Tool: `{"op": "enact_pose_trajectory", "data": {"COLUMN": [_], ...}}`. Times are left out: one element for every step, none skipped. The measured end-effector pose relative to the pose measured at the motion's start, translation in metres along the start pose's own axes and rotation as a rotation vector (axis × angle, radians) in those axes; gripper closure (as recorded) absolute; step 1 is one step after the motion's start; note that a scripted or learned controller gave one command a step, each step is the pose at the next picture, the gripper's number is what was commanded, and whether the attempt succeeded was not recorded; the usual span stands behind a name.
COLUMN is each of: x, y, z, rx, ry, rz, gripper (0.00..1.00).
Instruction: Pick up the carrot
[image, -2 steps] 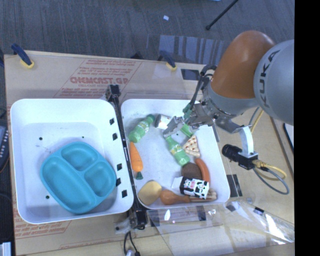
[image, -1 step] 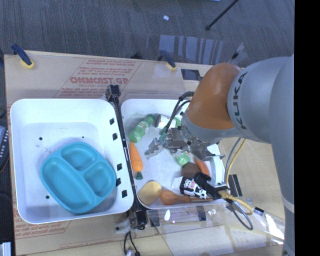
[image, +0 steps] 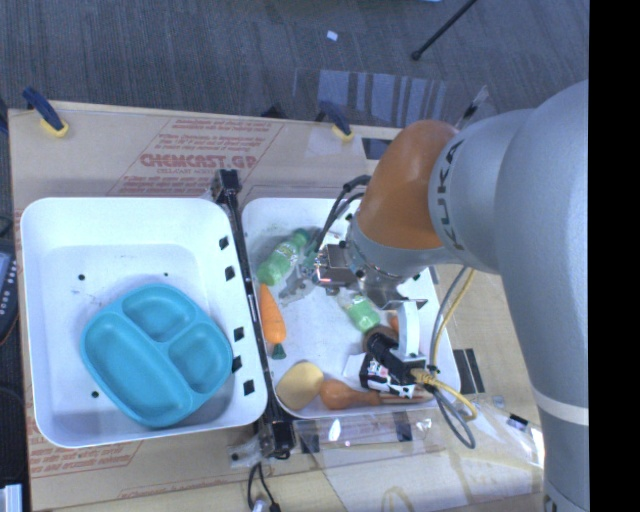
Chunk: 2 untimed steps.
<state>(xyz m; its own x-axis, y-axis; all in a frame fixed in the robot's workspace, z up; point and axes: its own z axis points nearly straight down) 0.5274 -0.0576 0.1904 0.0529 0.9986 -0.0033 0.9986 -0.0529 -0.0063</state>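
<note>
1. Front of the right bin (image: 300, 215) first: there's a wooden spoon (image: 325, 388) lying along the near wall, pale rounded bowl and an orange-brown handle. A black and white block-shaped thing (image: 388, 368) sits right next to the handle, can't make out what it is.

2. The carrot (image: 271, 317) is in that same bin, lying lengthwise right up against the left wall by the divider. Smooth, orange, tapered, with a dark green stub at the near end. Nothing is gripping it.

3. My worry: it's jammed so close to the wall that a finger may not fit on that side. It could clip the rim, or the slick tapered body could just roll or squirt out when squeezed.

4. The gripper (image: 330, 270) hangs over the middle of the bin, off to the right of the carrot. Whether it's released or clenched, honestly can't tell, the wrist and cables hide it.

5. A small green piece (image: 362, 315) and a green bottle (image: 285, 258), shiny plastic looking, sit close by. Easy to grab the wrong thing or knock them around.

6. Left bin (image: 60, 225) has a matte blue divided plate (image: 158, 352).
</note>
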Motion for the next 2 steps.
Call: {"op": "enact_pose_trajectory", "data": {"x": [-0.036, 0.003], "y": [0.026, -0.001], "z": [0.100, -0.006], "rx": [0.000, -0.007], "ry": [-0.002, 0.004], "rz": [0.056, 0.135], "gripper": [0.00, 0.00]}}
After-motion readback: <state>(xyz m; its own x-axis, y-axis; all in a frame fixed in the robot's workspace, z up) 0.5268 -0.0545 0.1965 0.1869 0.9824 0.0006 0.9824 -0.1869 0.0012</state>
